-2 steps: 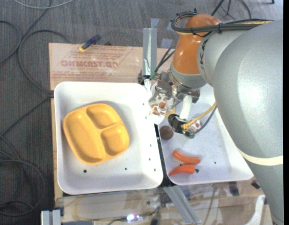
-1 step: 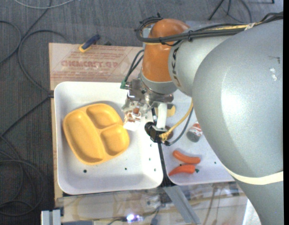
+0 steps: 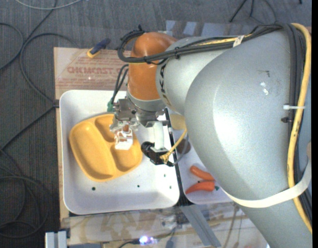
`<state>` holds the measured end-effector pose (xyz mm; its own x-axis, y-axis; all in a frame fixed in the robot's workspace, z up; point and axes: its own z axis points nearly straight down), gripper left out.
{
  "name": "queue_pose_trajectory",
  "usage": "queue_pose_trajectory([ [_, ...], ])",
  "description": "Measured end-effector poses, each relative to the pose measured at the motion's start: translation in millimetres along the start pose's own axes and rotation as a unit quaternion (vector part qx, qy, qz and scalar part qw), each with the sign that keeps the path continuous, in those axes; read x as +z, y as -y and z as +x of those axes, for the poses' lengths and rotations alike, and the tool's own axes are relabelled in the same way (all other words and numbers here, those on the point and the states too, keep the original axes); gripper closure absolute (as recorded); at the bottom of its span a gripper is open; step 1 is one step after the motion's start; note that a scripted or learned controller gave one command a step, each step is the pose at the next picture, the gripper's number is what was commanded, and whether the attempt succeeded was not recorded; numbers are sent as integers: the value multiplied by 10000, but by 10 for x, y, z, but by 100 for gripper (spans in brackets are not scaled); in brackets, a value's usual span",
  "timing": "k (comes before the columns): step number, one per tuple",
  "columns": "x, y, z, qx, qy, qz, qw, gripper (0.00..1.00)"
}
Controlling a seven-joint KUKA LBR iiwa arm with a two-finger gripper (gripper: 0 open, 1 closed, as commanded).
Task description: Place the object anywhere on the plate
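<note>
A yellow plate (image 3: 94, 149) with two hollows lies in the left white bin (image 3: 123, 195). My gripper (image 3: 123, 132) hangs over the plate's right hollow, pointing down from the orange-banded wrist (image 3: 146, 71). A small pale object (image 3: 123, 142) lies directly under the gripper, on or just above the plate. The gripper hides most of it, and I cannot tell whether it is held or resting there.
The grey arm covers most of the right bin. Two orange carrot-like pieces (image 3: 200, 180) lie there near the divider. A black looped part with a yellow cable (image 3: 153, 152) hangs beside the plate's right edge. A blue and yellow tool (image 3: 98, 46) lies on the cardboard behind the bins.
</note>
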<state>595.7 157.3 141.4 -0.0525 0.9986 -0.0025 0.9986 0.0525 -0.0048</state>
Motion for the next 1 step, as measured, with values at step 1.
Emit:
queue_pose_trajectory([
  [1, -1, -1, 0, 0, -1, -2, 10000, 0],
])
